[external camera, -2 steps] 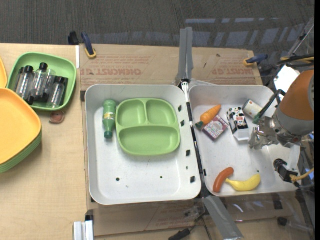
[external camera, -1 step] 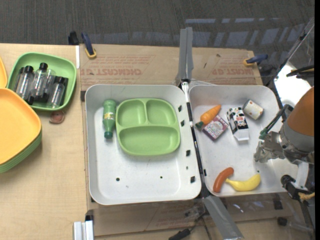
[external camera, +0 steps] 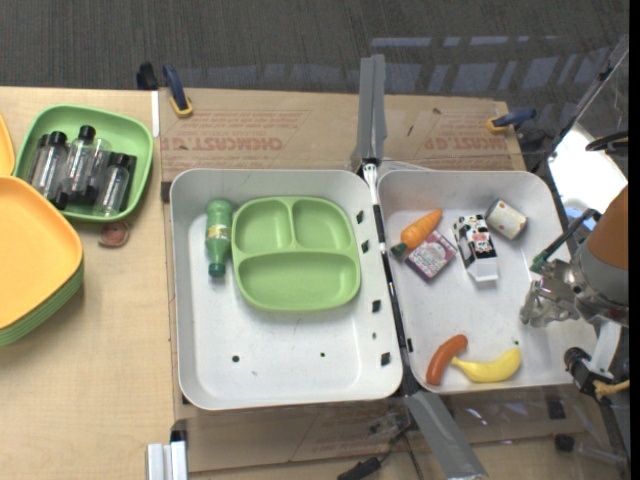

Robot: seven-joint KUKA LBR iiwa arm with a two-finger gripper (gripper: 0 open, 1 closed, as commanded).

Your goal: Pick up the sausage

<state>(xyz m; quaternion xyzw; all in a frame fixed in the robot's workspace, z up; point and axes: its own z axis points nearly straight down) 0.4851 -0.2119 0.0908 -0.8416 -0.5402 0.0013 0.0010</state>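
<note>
The sausage [external camera: 445,358], short and red-orange, lies slantwise near the front edge of the right bin [external camera: 520,183]. Its lower right end touches a yellow banana [external camera: 490,366]. My gripper [external camera: 545,306] hangs over the right rim of that bin, about a hand's width right of the sausage and slightly behind it. Nothing shows in the gripper. The arm's orange band sits at the frame's right edge.
An orange carrot [external camera: 421,228], a purple box [external camera: 431,257], a small milk carton [external camera: 477,247] and a white roll [external camera: 506,219] lie at the back of the right bin. The left bin [external camera: 280,368] holds a green divided plate [external camera: 296,252] and a green bottle [external camera: 218,234].
</note>
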